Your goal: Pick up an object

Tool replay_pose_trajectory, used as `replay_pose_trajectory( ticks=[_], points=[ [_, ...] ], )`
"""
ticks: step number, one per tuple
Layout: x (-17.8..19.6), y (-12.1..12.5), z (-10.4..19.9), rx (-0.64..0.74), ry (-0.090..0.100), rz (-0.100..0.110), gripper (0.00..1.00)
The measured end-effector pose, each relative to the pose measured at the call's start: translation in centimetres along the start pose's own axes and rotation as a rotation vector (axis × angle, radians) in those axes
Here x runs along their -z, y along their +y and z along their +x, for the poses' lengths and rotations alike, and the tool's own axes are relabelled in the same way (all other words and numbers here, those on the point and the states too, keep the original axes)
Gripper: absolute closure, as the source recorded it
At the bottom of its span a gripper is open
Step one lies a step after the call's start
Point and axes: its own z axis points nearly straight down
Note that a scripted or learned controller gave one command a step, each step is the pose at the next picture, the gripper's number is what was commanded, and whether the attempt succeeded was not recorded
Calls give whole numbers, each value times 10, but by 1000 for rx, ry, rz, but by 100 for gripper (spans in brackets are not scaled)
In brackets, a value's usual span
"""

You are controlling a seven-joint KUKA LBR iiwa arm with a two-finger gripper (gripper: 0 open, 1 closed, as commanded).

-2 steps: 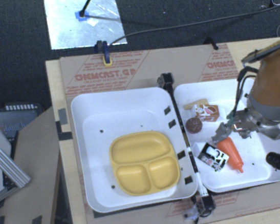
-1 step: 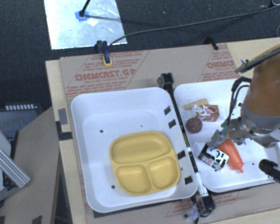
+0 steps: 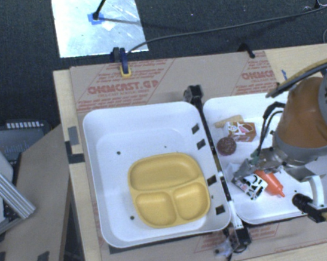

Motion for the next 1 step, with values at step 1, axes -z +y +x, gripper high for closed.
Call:
replay_pose_trajectory(
  ticks=[1],
  points=[
    [15, 3, -1, 1, -2, -10, 100]
  ],
)
